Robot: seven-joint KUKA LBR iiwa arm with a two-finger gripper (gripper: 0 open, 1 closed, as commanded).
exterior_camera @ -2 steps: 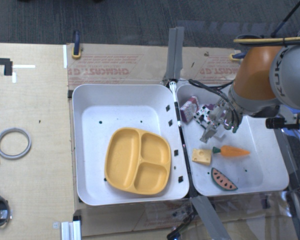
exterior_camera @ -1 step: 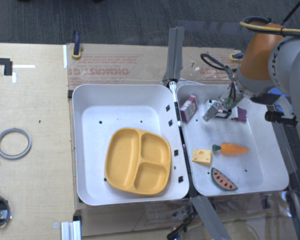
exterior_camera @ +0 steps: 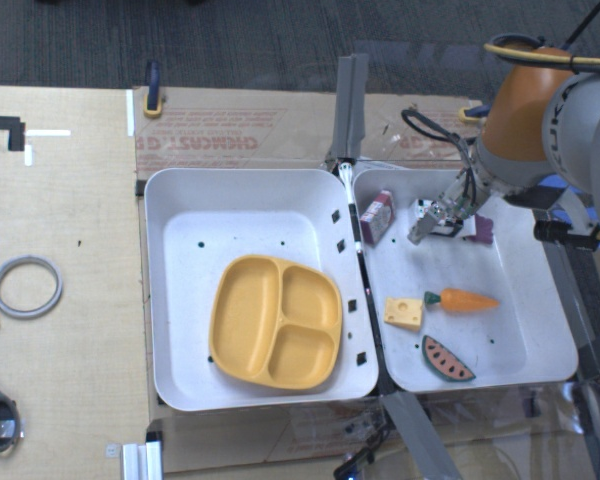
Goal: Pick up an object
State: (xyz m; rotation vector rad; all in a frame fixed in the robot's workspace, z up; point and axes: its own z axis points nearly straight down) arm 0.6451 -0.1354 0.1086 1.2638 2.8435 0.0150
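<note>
Gripper above the far part of the right bin, nothing seen held

The gripper (exterior_camera: 432, 220) hovers in the right bin (exterior_camera: 540, 363); I cannot tell its jaw state. The nearest object, a purple block (exterior_camera: 479, 229), lies just beside it at 3 o'clock; the maroon box (exterior_camera: 377, 216) lies at 9 o'clock; the carrot (exterior_camera: 464, 301), long axis 9-to-3, lies at 5 o'clock

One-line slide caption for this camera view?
KUKA arm's end effector hovers low in the right bin near a purple block; carrot, cheese, watermelon slice nearby; yellow divided plate in left bin.
</note>
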